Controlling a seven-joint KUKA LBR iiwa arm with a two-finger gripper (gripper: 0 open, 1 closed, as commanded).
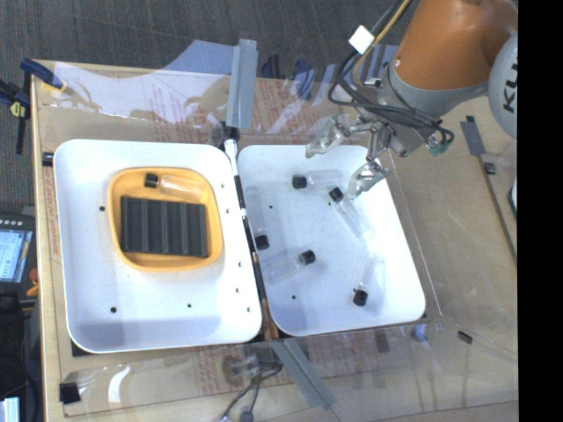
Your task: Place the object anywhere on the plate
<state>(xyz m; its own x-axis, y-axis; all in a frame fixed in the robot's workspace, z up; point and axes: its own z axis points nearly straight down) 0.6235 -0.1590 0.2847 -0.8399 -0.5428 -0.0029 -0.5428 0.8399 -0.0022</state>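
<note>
A yellow plate [115, 202] with a dark ridged middle lies in the left bin [79, 306]. One clear vial with a black cap [164, 181] rests on the plate's far edge. Several more clear vials with black caps lie scattered in the right bin [400, 271], among them one [299, 182] near the back and one [335, 194] just right of it. My gripper [345, 161] hangs over the back of the right bin, fingers spread wide, with nothing between them. One fingertip [364, 179] stands close to the vial at the back right.
Other vials lie at the right bin's left wall [261, 242], in its middle [306, 258] and near its front right [359, 297]. A grey bar [238, 86] runs back from the gap between the bins. Cables [352, 86] hang beside the wrist.
</note>
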